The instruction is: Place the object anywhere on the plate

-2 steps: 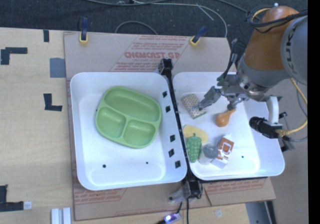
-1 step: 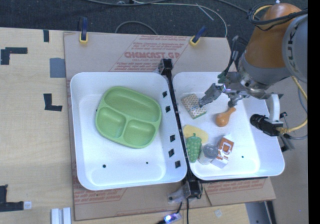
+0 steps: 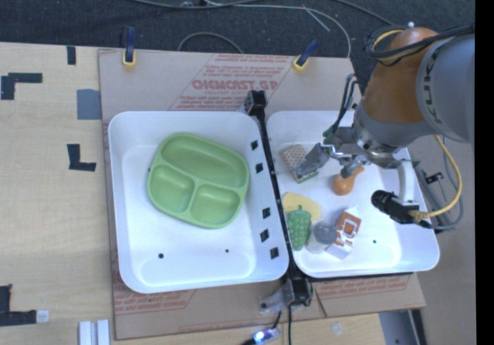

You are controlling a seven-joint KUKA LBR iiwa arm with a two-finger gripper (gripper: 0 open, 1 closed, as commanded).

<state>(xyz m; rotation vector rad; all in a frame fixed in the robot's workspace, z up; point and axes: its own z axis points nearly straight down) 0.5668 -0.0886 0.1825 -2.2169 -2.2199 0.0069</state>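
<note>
My gripper (image 3: pixel 318 160) hangs low in the right-hand white bin (image 3: pixel 413 255), near its upper left part, and I cannot tell from this slanted view how it is set or whether anything is caught in it; a small grey-green piece shows right at its tip, too blurred for me to name. The things I might carry lie close around me: a small tan, speckled sponge-like block (image 3: pixel 292 156) just to the left of the tip, an orange carrot-shaped toy (image 3: pixel 346 179) just to its right and a little nearer the camera, and further down the bin a flat yellow piece (image 3: pixel 302 204), a green knobbly corn-cob toy (image 3: pixel 299 226) lying on its lower edge, a small grey lump (image 3: pixel 323 234) and a white-and-orange carton (image 3: pixel 346 231). Which of these counts as the object I judge to be whichever sits at my tip, so the tan block or the grey-green bit beside it. What matters for the coming move is the direction to the goal: the light green plastic plate with three compartments (image 3: pixel 199 180) lies in the left-hand white bin (image 3: pixel 130 258), well apart from me, straight across to the camera's left at about the same depth on the worktop. Between us runs the black divider (image 3: pixel 268 185) where the two bins meet, so I judge I must lift clear of both rims before travelling leftward, then come down anywhere over the green surface.
</note>
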